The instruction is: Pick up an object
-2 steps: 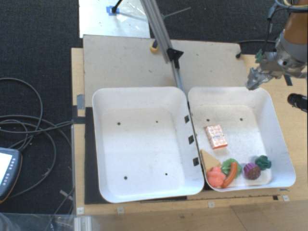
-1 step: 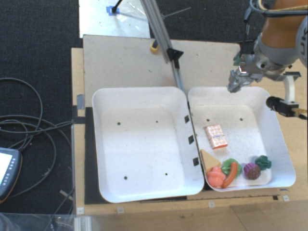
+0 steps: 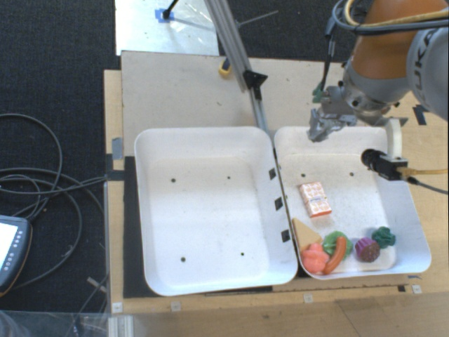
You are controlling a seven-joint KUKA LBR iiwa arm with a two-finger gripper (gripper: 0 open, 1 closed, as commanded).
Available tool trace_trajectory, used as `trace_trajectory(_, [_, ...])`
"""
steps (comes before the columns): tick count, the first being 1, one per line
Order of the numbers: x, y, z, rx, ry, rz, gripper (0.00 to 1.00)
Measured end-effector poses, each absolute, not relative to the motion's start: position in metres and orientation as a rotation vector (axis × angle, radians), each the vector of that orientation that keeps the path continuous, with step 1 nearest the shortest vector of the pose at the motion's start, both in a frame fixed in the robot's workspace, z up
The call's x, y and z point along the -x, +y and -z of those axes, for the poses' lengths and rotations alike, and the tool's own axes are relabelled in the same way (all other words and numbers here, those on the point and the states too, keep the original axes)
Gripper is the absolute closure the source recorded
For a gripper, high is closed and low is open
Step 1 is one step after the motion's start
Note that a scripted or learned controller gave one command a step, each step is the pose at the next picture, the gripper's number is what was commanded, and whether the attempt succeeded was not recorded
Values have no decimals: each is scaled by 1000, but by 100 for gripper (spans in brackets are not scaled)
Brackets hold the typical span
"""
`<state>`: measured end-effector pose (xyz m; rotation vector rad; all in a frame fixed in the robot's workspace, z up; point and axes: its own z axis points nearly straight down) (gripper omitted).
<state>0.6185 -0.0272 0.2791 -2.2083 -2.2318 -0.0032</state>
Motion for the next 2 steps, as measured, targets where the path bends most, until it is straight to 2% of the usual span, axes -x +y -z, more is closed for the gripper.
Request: trace_trajectory(2, [-603,71,-256,2209,-2232,3,100])
